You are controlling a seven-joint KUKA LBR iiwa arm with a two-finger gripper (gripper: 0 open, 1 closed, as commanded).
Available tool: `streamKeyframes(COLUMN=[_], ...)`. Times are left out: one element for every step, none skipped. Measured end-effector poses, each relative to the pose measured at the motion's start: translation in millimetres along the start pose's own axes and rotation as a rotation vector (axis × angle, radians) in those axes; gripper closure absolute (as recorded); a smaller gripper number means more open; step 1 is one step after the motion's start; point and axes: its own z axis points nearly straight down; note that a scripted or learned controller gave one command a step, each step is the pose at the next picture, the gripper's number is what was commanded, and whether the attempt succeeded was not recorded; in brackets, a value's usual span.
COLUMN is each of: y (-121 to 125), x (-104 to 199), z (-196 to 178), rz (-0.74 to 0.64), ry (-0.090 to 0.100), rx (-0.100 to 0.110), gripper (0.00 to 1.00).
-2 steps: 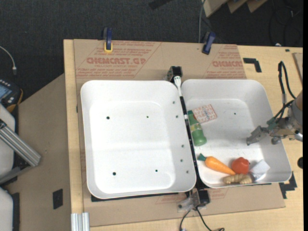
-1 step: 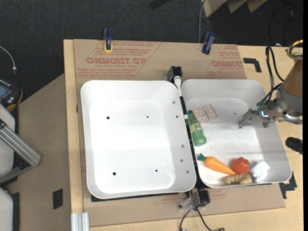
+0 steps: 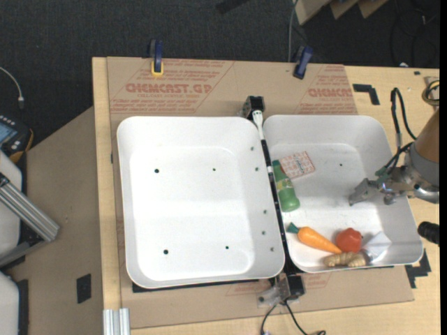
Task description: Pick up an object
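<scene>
Several small things crowd the near corner of the right bin point(image 3: 328, 124): a carrot point(image 3: 316, 239), a red tomato-like piece point(image 3: 350, 240) and a pale root point(image 3: 346, 260), touching or nearly so. If I drop among them I judge I may nudge one aside or pinch two at once. A green bottle point(image 3: 286, 189) lies along the divider, hard against the wall. My end effector point(image 3: 368, 190) hovers low over the bin's right side, wrist reaching in level from the right, nothing between its fingers; I cannot tell how wide they stand.
</scene>
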Motion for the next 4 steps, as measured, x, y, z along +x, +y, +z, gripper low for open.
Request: streamKeyframes(y=[69, 61, 19, -13], x=[1, 26, -3, -2], z=[-4, 27, -15, -105], rz=[-0.006, -0.004, 0.002, 0.0], ry=[-0.005, 0.001, -0.003, -0.008], rx=[-0.012, 0.0, -0.004, -0.015], gripper=[0.0, 0.0, 0.0, 0.0])
